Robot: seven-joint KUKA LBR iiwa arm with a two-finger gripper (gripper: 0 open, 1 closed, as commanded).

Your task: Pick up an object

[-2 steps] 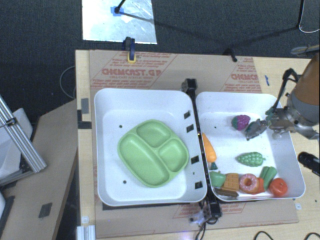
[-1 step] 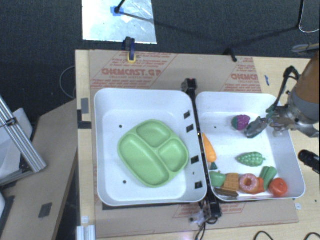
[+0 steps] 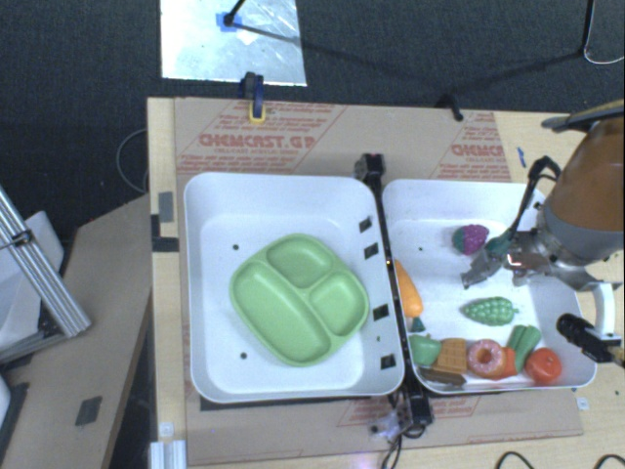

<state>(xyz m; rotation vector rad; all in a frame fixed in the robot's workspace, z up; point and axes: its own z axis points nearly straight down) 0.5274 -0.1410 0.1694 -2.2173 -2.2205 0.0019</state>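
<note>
My gripper (image 3: 495,274) hangs over the middle of the right bin (image 3: 430,213), open, with bare bin floor between its fingers. It sits between a purple grape bunch (image 3: 471,237) just up-left and a bumpy green vegetable (image 3: 488,311) just below. An orange carrot (image 3: 408,289) lies against the bin's left wall. Along the front wall lie a green pepper (image 3: 425,348), a tan waffle (image 3: 451,357), a pink donut (image 3: 485,358), a green pod (image 3: 522,340) and a red tomato (image 3: 543,364).
The left bin (image 3: 210,360) holds a light green divided plate (image 3: 298,299). The arm's grey and orange body (image 3: 586,189) covers the right bin's far right side. Black clips (image 3: 372,167) mark the ridge between the bins.
</note>
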